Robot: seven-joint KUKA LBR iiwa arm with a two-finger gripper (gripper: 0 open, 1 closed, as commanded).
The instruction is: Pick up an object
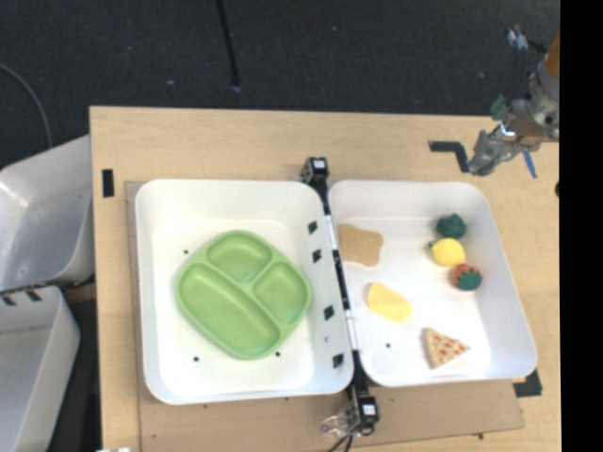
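The gripper [497, 147] hangs over the bare desk [396, 144] just beyond the right bin [499, 347]'s far rim, nothing in it; whether its fingers are open or closed I cannot tell. Inside that bin lie the candidates. The pizza slice [444, 347], at the near side, and the yellow wedge [388, 302], toward the middle, stand apart with open floor around them, so either suits a straight descent. The dark green piece [451, 225], yellow ball [448, 251] and red piece [465, 276] cluster near the right wall, leaving little room.
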